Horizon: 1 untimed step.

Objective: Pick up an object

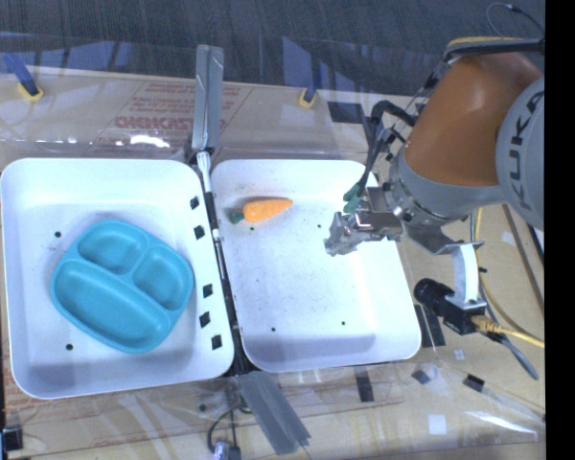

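An orange toy carrot with a green stem end lies in the right bin, near its back left corner. My gripper hangs over the right side of that bin, to the right of the carrot and a short way apart from it. Nothing shows between its fingers. The arm's orange band and grey wrist rise behind it at the upper right.
The left bin holds a blue divided plate. A grey divider bar stands between the bins at the back. Black clips, cables and small parts lie on the bench to the right of the right bin.
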{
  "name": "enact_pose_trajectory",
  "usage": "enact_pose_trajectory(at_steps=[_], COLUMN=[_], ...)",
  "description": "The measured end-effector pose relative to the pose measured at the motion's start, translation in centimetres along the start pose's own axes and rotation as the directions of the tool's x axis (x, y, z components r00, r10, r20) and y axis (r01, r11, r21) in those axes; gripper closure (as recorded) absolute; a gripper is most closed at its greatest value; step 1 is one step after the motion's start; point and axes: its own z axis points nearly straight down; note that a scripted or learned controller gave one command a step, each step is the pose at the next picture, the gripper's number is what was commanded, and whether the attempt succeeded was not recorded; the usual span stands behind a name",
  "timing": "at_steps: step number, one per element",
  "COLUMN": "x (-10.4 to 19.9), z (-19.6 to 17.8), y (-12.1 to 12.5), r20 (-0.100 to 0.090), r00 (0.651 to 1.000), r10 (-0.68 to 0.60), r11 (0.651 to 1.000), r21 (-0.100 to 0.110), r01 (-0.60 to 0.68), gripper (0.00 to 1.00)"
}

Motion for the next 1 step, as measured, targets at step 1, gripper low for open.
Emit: enact_pose_trajectory(at_steps=[1], x=[0.01], z=[0.0], y=[0.0], r20=[0.0], r00=[1.0], r10=[0.0], r11=[1.0], r21=[0.0], r01=[0.0], gripper=[0.0])
